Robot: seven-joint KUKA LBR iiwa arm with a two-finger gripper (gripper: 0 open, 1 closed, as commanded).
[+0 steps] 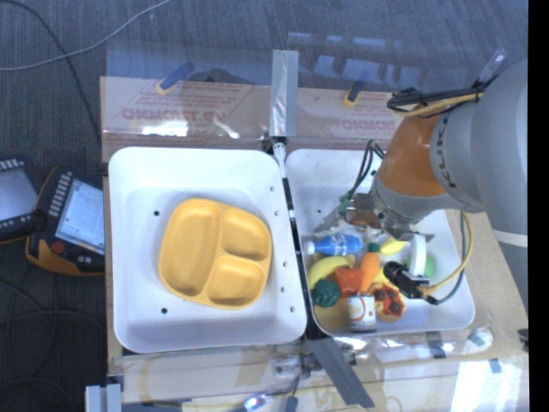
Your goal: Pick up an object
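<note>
Beneath the jaws point(364, 217), whose spread I cannot tell, lies a blue bottle point(336, 245).

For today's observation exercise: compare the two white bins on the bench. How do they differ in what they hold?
The left bin holds one thing, a yellow divided tray lying flat; the right bin holds a jumble of small colourful items. The arm reaches into the right bin, not the left bin. Both are shallow, white and set side by side.
</note>
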